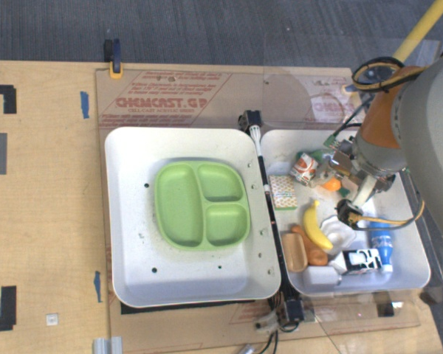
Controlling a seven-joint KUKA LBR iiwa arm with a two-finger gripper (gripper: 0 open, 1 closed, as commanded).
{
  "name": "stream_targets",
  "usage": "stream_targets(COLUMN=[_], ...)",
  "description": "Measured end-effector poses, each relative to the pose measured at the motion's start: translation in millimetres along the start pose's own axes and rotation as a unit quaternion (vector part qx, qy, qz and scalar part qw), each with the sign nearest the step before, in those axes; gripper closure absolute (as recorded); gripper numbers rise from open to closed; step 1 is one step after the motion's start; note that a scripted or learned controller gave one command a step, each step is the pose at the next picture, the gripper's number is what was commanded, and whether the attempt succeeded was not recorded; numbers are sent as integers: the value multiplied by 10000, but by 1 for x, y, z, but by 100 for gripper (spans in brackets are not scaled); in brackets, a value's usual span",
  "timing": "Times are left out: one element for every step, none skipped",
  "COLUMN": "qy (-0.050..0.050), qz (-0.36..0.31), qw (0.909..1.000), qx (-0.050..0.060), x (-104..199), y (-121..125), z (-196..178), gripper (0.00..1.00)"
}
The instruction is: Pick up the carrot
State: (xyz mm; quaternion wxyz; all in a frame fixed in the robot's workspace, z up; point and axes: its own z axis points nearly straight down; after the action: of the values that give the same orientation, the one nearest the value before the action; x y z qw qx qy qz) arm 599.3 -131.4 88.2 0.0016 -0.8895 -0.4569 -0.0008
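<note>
The carrot [329,185] appears as a small orange piece in the upper middle of the right bin [417,268], with a bit of green at its right end. My gripper [338,171] hangs right over it, at the end of the grey arm with the orange band [379,120]. The gripper's body covers part of the carrot. I cannot make out whether the carrot is between its jaws or just lying beneath them.
Crowded around the carrot are a red-and-white packet [304,168], a green patterned square [283,192], a banana [314,226], a white cup [339,234], a bun [294,251], a blue bottle [382,245] and a black-and-white box [362,259]. The left bin [125,271] holds a green divided plate [179,205].
</note>
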Motion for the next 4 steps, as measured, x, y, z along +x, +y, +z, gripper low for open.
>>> stream_targets(qy=[-106, -71, -153, 11], qz=[-38, -24, 1354, 1869], qw=[9999, 10000, 9906, 9823], qx=[82, 56, 135, -75], x=[-7, -4, 30, -24], y=[-2, 0, 19, 64], z=[-5, -6, 0, -209], gripper=[100, 0, 0, 0])
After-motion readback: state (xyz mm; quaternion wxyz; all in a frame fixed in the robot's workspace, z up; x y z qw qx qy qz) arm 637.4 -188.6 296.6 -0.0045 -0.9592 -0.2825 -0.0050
